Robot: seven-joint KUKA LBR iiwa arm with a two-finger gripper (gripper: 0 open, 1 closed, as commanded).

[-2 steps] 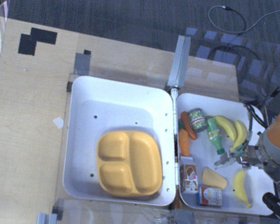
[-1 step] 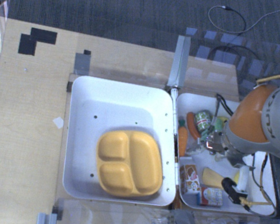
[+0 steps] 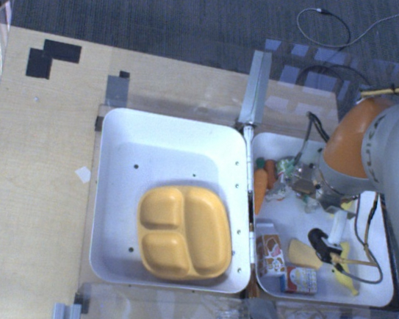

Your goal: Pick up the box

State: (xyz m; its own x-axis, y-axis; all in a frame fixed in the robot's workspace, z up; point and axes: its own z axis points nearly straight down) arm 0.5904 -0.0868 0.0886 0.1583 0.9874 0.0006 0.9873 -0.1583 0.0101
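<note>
While my gripper (image 3: 307, 187), its finger state impossible to tell, hangs over the right bin (image 3: 379, 297), the box (image 3: 271, 253) lies near the front wall.

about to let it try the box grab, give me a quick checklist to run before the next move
1. Box in view, in right bin by its left wall: ok.
2. Box top uncovered: ok.
3. Room around box: not ok, a second small box and a yellow block lie close.
4. End effector over box: not ok, it sits toward the bin's far end, near the carrot.
5. End effector open: cannot tell.
6. Left bin holds the yellow tray, away from the arm: ok.
</note>
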